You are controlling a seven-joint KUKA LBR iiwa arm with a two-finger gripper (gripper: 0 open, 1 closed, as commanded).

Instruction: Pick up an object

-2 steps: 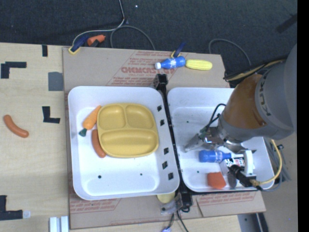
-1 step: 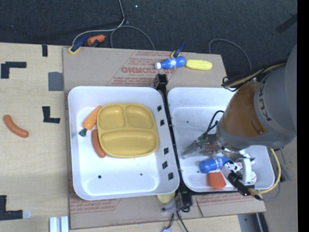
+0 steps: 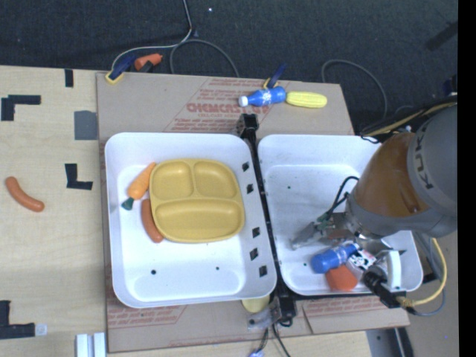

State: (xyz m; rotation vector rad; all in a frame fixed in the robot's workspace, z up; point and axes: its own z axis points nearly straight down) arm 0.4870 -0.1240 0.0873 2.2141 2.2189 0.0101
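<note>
Blue object (image 3: 332, 259) in right bin (image 3: 297, 162), near its front wall, touching orange-red object (image 3: 342, 277) just in front. Gripper (image 3: 316, 229) above and left of blue object; grey fingers (image 3: 303, 236) point left, apart or together: cannot tell, nothing seen between them. Arm casing shows partial letters "KU". Left of right bin: left bin (image 3: 178, 285), 1 yellow divided plate (image 3: 197, 199), 1 toy carrot (image 3: 138, 184), 1 toy sausage (image 3: 151, 223). Cardboard (image 3: 208, 103) behind bins, red print, partly readable "CHEM...". Second sausage (image 3: 24, 194) on bench, far left.
</note>
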